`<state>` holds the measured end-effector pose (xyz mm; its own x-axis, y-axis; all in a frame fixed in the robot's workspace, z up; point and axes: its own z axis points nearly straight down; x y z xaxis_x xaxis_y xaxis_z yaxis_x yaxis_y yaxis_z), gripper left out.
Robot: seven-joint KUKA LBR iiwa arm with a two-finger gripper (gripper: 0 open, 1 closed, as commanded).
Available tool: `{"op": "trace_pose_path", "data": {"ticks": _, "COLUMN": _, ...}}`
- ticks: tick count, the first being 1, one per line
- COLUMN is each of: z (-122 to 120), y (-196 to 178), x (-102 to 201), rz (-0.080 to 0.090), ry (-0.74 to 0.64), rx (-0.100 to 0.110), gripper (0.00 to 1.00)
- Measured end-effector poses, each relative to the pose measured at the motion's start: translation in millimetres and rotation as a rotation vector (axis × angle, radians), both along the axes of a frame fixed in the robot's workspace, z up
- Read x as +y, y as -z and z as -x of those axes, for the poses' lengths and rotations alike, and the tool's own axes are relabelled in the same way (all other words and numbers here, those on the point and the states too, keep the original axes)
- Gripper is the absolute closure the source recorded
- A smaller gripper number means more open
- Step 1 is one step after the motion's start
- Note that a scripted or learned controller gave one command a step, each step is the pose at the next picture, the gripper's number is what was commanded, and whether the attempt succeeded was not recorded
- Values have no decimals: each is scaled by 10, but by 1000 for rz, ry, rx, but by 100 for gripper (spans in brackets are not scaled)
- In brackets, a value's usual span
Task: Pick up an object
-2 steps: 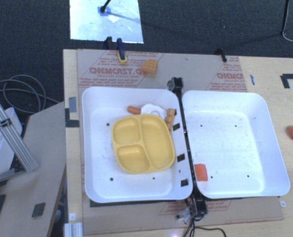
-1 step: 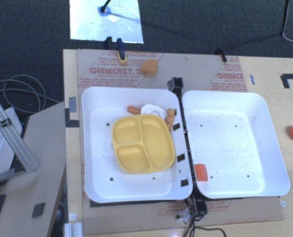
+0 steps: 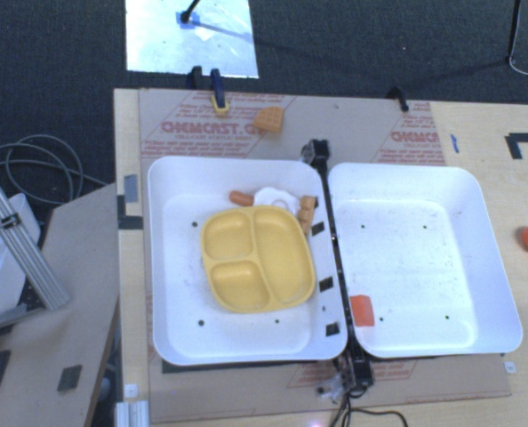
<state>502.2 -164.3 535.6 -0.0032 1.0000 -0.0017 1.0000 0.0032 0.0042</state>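
Crowding worries us: the yellow tray (image 3: 257, 261) touches small pieces (image 3: 276, 199), so a grasp may slip. How the jaws stand, we cannot tell.

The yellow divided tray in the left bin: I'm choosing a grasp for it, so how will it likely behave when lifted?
The yellow divided tray looks like moulded plastic, so probably stiff and light. Its broad, flat shape suggests only a rim grasp would work, and it may tilt. Its glossy surface could be slippery.
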Motion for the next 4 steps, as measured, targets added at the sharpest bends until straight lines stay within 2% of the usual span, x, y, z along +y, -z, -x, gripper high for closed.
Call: {"op": "trace_pose_path", "data": {"ticks": 4, "z": 0, "y": 0, "x": 0, "rz": 0, "ry": 0, "rx": 0, "gripper": 0}}
